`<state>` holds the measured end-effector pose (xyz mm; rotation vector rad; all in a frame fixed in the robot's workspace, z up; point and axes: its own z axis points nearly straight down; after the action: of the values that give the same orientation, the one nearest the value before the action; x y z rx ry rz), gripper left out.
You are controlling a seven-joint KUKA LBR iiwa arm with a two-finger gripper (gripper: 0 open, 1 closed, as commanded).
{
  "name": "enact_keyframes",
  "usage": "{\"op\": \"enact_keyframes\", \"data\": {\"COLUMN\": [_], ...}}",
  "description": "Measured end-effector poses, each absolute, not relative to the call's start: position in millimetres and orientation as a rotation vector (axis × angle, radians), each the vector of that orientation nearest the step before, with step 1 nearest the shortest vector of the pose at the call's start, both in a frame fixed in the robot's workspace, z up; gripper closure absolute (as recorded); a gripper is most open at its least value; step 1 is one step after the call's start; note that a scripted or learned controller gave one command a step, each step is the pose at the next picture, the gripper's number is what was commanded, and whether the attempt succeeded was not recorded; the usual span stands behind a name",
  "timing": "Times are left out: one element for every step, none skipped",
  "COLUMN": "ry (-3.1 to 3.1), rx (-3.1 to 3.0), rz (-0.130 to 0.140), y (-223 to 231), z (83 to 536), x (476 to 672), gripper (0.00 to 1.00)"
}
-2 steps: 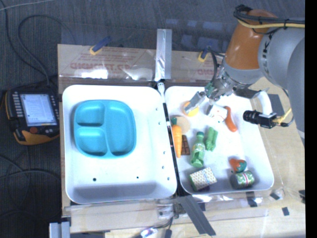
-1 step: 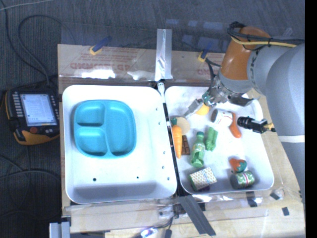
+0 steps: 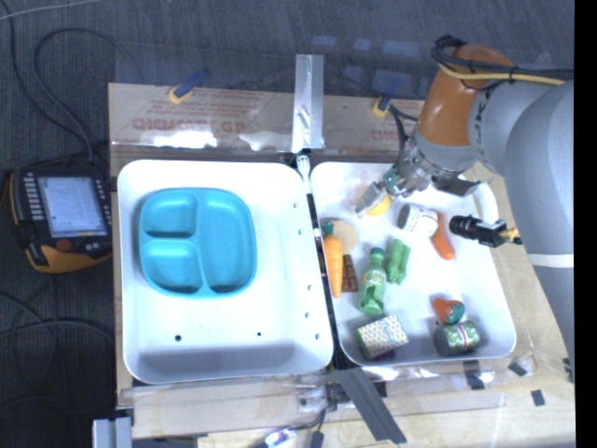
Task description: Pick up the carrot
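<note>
carrot (image 3: 332, 261): lying along right bin's (image 3: 499, 292) left wall, beside brown block (image 3: 349, 273).
gripper (image 3: 390, 189): hovering near yellow item (image 3: 377, 206); fingers' state — we're unable to tell.
approach: we're needing a move left, descending w/ fingers straddling the carrot.

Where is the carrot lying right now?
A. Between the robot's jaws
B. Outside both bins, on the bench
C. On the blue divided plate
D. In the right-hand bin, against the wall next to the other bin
D: the carrot lies in the right bin along its left wall, beside the left bin that holds the blue plate, well apart from the gripper.
</note>
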<state>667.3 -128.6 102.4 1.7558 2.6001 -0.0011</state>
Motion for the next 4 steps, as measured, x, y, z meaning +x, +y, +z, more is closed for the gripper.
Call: {"op": "enact_keyframes", "data": {"ry": [2.590,2.375,2.039,1.710], "rx": [1.778,2.060,2.371,2.619], "rz": [-0.002,-0.002,0.020,0.025], "y": [-79,-112,-145,-165], "z": [203,100,94,94], "x": [661.5,645.7,650.7,612.6], "gripper": [1.00,1.00,1.00,1.00]}}
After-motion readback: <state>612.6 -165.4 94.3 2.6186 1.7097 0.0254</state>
